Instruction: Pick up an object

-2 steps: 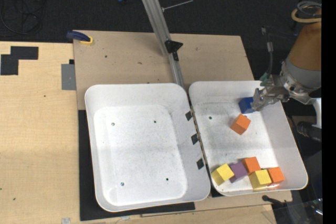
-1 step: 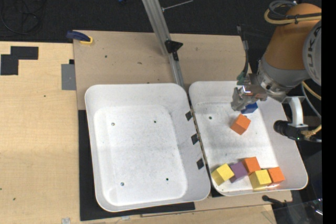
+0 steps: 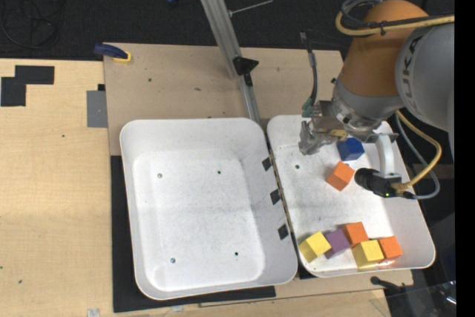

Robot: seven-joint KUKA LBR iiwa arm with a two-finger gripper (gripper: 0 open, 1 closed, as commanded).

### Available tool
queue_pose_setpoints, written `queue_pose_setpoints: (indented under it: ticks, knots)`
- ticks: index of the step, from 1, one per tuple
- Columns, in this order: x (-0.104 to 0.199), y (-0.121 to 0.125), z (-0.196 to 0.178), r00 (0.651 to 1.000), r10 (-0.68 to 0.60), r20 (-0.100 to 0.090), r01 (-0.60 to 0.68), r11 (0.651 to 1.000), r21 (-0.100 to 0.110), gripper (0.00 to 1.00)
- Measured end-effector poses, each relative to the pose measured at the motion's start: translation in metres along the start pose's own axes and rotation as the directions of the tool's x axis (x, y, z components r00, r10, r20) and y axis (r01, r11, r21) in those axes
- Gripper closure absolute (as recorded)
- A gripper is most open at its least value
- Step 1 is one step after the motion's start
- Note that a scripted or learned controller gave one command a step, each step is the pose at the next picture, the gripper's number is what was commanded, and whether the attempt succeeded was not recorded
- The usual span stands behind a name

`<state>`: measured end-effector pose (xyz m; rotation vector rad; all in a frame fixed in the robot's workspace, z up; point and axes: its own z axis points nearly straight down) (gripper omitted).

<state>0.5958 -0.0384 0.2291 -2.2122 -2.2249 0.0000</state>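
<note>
I have my metal two-finger gripper (image 3: 310,142) hanging low near the far edge of the right white plastic bin (image 3: 291,131). Its jaws look narrow, with nothing between them. The small blue cube (image 3: 351,149) sits just beside it, toward the bin's right edge, and a small orange cube (image 3: 341,176) lies a little nearer. I think I should open wide, slide over the blue cube, drop straight down, then squeeze slowly.
</note>
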Motion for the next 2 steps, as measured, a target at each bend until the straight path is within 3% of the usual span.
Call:
queue_pose_setpoints:
  ticks: [2]
  knots:
    - [0.104,-0.01,-0.004,1.0,0.001,0.001,-0.001,1.0,0.0,1.0]
